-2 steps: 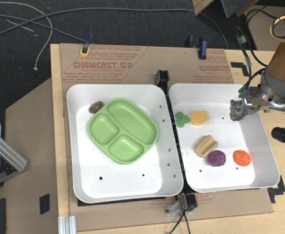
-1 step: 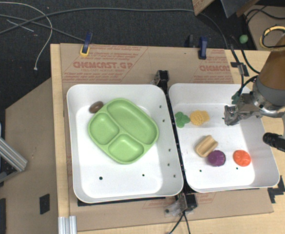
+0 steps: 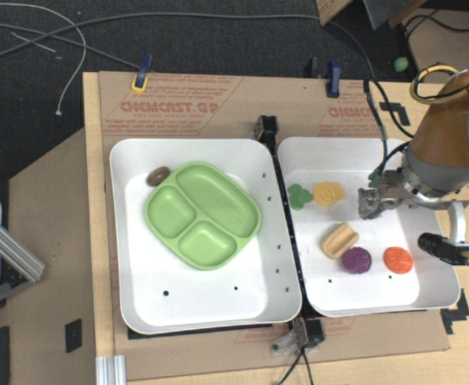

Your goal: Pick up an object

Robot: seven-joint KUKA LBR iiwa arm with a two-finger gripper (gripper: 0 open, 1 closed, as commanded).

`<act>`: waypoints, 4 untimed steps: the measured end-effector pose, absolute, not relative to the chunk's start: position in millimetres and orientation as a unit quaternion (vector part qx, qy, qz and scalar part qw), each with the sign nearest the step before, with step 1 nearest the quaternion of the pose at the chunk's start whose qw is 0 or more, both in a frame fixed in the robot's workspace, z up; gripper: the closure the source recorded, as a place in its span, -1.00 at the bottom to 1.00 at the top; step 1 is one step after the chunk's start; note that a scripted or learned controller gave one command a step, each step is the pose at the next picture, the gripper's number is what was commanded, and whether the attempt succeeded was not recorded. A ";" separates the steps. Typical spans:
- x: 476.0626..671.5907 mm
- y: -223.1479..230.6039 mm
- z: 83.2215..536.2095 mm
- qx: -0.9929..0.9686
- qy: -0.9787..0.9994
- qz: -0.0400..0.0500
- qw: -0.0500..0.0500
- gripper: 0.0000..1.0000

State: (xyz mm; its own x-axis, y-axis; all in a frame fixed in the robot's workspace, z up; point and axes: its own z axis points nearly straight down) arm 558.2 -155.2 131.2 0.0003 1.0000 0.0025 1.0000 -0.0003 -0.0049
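Right now five small objects are sitting in the right bin (image 3: 362,299) — green piece (image 3: 299,196), yellow piece (image 3: 328,192), tan block (image 3: 339,240), purple ball (image 3: 356,260), orange ball (image 3: 398,260). Gripper (image 3: 368,204) is hovering just right of the yellow piece, nothing seen between its tips. Left bin (image 3: 146,279) is holding a green divided tray (image 3: 203,214) — a brown lump (image 3: 158,176) is lying at its upper-left edge.

Tray (image 3: 204,215) in L bin (image 3: 130,215).

A robotics lab: clamped cardboard bench (image 3: 218,103), loose cables (image 3: 50,34), two white bins (image 3: 130,239) beneath a fixed camera.
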 end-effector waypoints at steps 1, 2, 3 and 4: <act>559.4 -155.6 144.2 -0.707 -0.707 -0.001 0.000 1.00; 562.3 -148.9 188.6 -0.707 -0.707 -0.001 -0.001 1.00; 565.4 -142.4 250.4 -0.706 -0.708 -0.002 -0.003 1.00; 566.1 -142.3 256.3 -0.707 -0.708 -0.001 -0.001 1.00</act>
State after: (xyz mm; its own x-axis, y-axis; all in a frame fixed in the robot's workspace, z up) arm 566.1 -142.3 256.3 -0.0014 1.0000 -0.0004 1.0000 0.0014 0.0026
